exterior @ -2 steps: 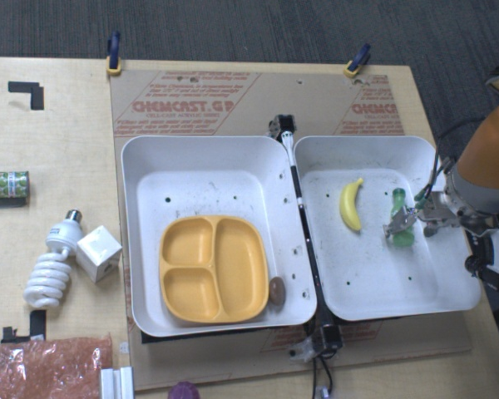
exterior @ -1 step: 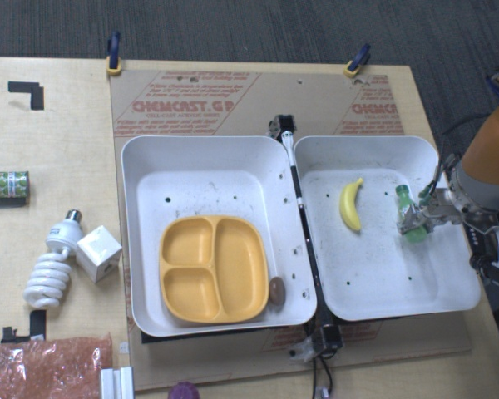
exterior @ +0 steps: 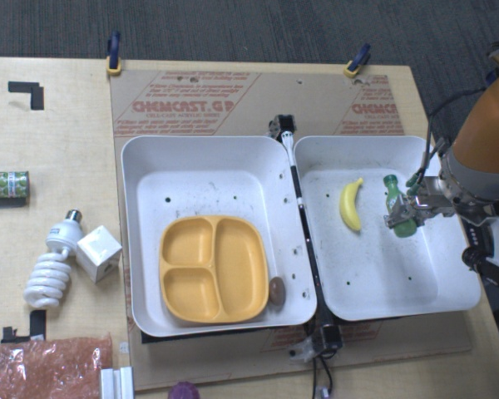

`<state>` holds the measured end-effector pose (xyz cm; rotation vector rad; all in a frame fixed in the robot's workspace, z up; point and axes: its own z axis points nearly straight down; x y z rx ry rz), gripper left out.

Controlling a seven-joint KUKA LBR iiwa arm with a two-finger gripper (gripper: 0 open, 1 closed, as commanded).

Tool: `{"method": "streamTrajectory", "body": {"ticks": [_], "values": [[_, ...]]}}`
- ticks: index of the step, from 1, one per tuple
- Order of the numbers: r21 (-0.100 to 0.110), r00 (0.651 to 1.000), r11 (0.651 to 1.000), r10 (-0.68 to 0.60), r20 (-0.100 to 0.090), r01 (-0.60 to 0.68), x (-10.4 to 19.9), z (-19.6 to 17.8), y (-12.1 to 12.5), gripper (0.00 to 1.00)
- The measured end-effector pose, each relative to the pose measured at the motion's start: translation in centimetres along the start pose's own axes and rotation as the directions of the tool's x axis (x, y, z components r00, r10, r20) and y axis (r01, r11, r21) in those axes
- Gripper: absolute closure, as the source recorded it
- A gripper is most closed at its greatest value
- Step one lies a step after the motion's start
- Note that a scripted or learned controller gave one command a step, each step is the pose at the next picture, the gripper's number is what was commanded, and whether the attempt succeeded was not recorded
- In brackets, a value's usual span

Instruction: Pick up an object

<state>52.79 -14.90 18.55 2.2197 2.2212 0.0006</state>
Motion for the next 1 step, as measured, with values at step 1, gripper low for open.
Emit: {"method": "streamTrajectory", "body": {"ticks": [1], "values": [[0.002,1.0,1.0,0.001,0.0,-0.001,5.92,-0.67,-5.02,1.0]]}}
